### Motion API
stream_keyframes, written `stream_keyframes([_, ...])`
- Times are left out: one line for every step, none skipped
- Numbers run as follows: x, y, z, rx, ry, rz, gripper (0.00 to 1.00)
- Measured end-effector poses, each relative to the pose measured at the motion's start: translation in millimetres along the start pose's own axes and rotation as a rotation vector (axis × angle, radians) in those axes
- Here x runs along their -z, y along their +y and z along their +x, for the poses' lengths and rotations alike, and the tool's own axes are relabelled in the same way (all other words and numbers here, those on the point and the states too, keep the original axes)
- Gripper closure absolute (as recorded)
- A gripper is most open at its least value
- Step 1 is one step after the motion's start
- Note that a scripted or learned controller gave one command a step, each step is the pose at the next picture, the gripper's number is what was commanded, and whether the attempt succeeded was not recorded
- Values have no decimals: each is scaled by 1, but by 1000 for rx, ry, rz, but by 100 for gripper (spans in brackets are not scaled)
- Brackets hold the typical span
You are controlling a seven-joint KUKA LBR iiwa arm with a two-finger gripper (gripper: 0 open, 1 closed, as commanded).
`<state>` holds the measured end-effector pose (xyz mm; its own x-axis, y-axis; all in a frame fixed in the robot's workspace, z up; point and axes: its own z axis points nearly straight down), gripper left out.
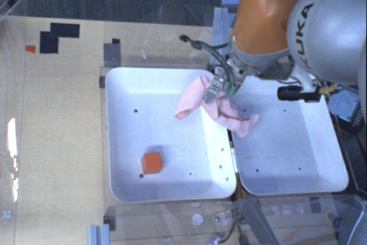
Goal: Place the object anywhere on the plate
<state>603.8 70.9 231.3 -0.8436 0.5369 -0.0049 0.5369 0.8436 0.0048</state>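
The tool (217,88) is positioned at the 1 o'clock area of the left bin (123,123), directly over the divider between the two bins. Its fingers are closed on the pink cloth (215,105), which is gripped near its middle and hangs from the fingers.

The pink cloth drapes in two lobes. One lobe falls toward 8 o'clock from the tool into the left bin. The other lobe falls toward 4 o'clock, crosses the divider, and rests in the right bin (298,152) at its 10 o'clock corner. The cloth therefore spans both bins.

An orange block (152,163) lies on the floor of the left bin at the 7 o'clock position, well apart from the cloth and the tool.

The arm (321,31) enters from the 2 o'clock direction. Its orange band (261,8) sits directly above the wrist, and the grey link carries the maker's lettering.

Both bins rest side by side on the wooden surface (51,140). Black markers (56,36) and a small orange marker (30,49) lie on the surface at 10 o'clock.
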Motion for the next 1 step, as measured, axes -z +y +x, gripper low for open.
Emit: stream_keyframes([23,-62,2,53,-5,-2,100])
